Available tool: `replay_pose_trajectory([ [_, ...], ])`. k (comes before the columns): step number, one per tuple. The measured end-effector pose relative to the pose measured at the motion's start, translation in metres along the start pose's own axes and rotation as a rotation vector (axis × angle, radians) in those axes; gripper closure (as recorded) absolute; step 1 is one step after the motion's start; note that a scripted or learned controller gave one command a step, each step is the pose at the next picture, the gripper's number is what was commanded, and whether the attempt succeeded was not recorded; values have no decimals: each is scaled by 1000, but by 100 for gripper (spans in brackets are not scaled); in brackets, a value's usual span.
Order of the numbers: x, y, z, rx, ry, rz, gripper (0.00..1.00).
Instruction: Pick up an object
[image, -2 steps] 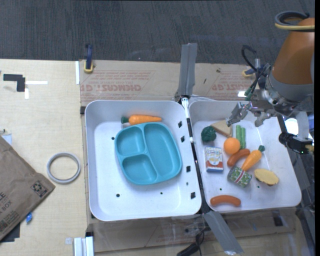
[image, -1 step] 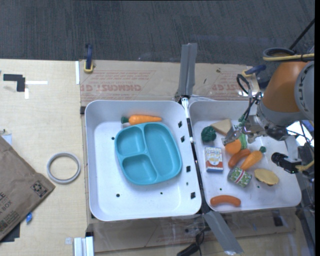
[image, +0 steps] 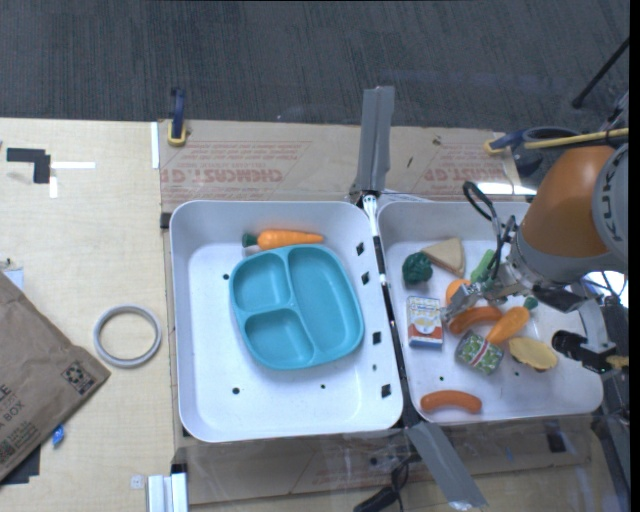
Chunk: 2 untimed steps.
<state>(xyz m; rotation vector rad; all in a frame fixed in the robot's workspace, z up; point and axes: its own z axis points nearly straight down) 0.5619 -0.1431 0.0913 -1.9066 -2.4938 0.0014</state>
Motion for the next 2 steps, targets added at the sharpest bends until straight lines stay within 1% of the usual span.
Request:
replay_pose_trajectory([
  [1, -1, 0, -9, -1, -1, 4, 100],
  [2, 89, 17, -100, -1, -2, 123, 100],
])
